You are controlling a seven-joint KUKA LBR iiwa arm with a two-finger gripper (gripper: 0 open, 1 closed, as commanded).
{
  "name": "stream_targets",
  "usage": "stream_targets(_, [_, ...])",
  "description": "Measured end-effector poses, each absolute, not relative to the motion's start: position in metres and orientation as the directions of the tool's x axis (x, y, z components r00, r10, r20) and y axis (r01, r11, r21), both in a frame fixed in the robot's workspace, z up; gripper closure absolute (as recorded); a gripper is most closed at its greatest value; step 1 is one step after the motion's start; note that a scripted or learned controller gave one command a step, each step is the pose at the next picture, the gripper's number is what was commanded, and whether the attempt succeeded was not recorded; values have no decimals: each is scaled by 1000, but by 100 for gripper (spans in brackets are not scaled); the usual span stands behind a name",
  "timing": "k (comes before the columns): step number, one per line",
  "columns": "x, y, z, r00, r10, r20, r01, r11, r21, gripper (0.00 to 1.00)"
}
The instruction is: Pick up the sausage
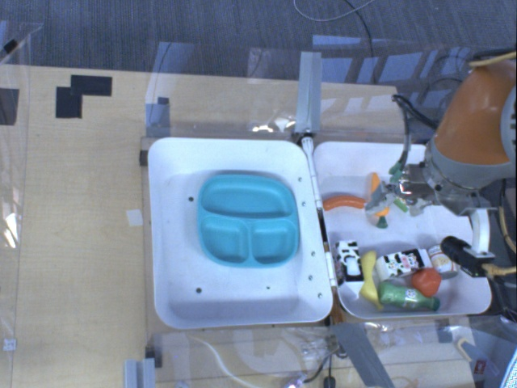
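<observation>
Gripper (386, 205), finger state unclear, beside curved orange sausage (342, 204) near right bin's (355, 157) left wall.

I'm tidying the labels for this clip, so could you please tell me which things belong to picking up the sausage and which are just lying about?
Belongs to the job:
- sausage
- gripper
- right bin

Just lying about:
- blue tray
- left bin
- banana
- green bottle
- tomato
- carton
</observation>
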State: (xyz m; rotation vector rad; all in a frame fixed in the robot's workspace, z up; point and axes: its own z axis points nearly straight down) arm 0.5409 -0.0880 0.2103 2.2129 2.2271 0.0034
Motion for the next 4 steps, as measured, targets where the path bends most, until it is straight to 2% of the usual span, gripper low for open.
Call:
stream_targets(1, [617, -82, 292, -47, 999, -1, 999, 47, 8, 0])
stream_targets(2, [523, -40, 379, 3, 1000, 0, 1000, -3, 8, 0])
stream_targets(3, [493, 34, 371, -153, 988, 0, 988, 153, 6, 0])
stream_targets(4, [488, 81, 421, -256, 967, -1, 967, 256, 8, 0])
